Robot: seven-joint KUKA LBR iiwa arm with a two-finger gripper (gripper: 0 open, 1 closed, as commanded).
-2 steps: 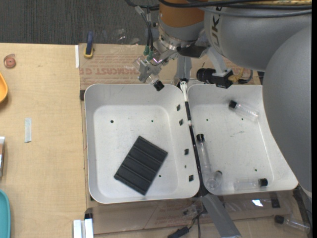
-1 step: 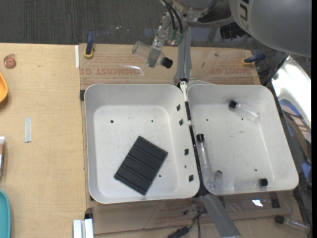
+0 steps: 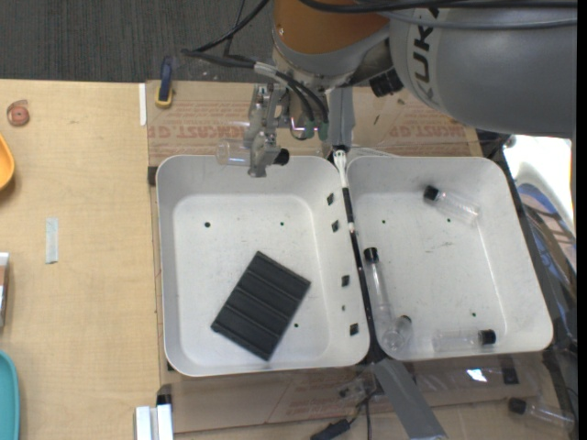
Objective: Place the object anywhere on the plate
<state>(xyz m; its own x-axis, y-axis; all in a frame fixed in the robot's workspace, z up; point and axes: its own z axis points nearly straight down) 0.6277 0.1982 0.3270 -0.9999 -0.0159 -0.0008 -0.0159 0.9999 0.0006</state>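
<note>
Black and ribbed, the plate (image 3: 262, 303) lies tilted near the left bin's (image 3: 183, 177) front edge. Above that bin's back rim hangs the pincer (image 3: 260, 159), apparently clenched on a clear tube (image 3: 229, 154) (hard to confirm). The carry step seems underway; next it should travel forward over the plate, then lower.
</note>
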